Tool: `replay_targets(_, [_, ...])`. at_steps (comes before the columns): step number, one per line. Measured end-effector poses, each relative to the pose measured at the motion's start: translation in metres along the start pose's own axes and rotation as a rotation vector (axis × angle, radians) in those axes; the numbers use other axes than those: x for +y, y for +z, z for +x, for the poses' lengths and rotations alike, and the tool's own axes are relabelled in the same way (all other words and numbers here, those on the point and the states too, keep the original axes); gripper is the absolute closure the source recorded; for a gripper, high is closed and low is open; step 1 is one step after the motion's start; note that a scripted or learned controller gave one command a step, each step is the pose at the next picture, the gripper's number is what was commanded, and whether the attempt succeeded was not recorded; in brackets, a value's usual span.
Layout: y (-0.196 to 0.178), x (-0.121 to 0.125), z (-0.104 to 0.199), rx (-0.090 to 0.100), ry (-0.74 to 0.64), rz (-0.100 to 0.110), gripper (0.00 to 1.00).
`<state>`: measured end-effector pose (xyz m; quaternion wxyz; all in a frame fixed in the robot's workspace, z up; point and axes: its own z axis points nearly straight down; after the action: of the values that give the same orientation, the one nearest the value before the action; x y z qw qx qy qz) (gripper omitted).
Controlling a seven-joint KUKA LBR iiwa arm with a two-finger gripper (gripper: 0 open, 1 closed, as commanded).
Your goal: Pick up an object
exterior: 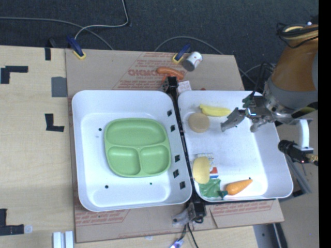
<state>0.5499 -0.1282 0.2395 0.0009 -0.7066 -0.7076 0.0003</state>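
Camera view is showing the tool [237, 119] hanging spread open and gripping nothing, just beside the yellow banana [214, 110].

Wooden bench [31, 138] (cardboard sheet [129, 71] on top) under two white bins [83, 138].

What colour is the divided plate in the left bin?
Light green: the divided plate is plain, with no pattern, seen clearly in the camera view against the white left bin.

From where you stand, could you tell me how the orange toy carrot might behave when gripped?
The orange toy carrot tapers to a point, so fingers may slide toward its tip. Its rounded body could roll if nudged. It looks like smooth plastic, probably light and stiff.
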Motion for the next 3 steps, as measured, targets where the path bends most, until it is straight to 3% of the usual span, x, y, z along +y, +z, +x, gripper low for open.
replay_targets(1, [0.153, 0.051, 0.023, 0.000, -0.001, -0.006, 0.00])
replay_targets(2, [0.154, 0.104, 0.021, -0.002, 0.000, -0.005, 0.00])
replay_targets(3, [0.155, 0.117, 0.028, -0.002, 0.003, 0.009, 0.00])
